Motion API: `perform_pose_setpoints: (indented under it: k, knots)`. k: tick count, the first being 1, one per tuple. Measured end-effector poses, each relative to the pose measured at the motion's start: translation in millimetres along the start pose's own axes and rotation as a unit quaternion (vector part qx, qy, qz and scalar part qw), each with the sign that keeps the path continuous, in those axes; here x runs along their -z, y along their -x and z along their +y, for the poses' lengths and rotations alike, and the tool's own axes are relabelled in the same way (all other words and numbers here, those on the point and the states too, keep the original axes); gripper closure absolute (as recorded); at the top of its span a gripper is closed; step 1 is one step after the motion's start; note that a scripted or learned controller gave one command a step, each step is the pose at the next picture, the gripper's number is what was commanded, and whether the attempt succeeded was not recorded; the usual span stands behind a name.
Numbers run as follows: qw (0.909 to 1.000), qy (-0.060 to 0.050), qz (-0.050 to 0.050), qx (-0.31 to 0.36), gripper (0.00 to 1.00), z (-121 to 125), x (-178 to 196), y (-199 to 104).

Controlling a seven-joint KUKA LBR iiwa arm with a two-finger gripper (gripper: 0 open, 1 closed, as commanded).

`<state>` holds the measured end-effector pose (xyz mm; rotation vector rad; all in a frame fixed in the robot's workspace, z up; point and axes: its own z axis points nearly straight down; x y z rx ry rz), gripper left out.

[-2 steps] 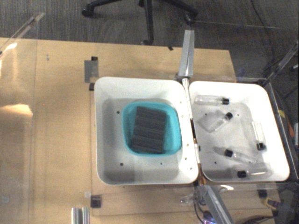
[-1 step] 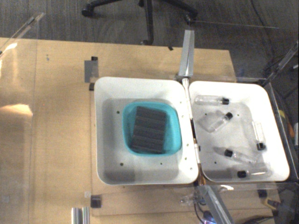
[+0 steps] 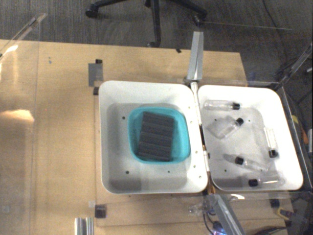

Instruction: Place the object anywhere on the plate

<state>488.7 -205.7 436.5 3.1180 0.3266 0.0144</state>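
Block already lying on the plate, vials left in the other bin

From my remote seat I look down on the table with its two white bins side by side. The left bin carries a teal plate near its middle, and a dark ribbed block lies flat on that plate, well inside the raised rim, with its long side running away from me. I take this block to be the object of the task. Lying as it does, it looks placed rather than dropped: it is flat, roughly centred, and touches no wall of the bin. The rim keeps it from sliding off, so I judge the placing done, or nearly so.

The right bin holds several clear vials with black caps, scattered on their sides at different angles, apart from one another. I read them as spare things to pick from; being round and see-through, they would likely roll and be hard to grip. If one of them were meant instead, the task would still be open, but nothing here tells me so.

I cannot tell whether the fingers are apart or together, so I would not count on anything being held. The block rests on the plate by its own weight alone
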Motion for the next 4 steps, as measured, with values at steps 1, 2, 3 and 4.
perform_pose_setpoints:
  k: [1,2,3,4]
  knots:
    - [1.0000,0.000,0.000,0.000,0.00,0.0,0.0,0.0]
    - [1.0000,0.000,0.000,0.000,0.00,0.0,-0.1,0.0]
    - [1.0000,0.000,0.000,0.000,0.00,-0.1,-0.1,0.0]
    - [1.0000,0.000,0.000,0.000,0.00,-0.1,-0.1,0.0]
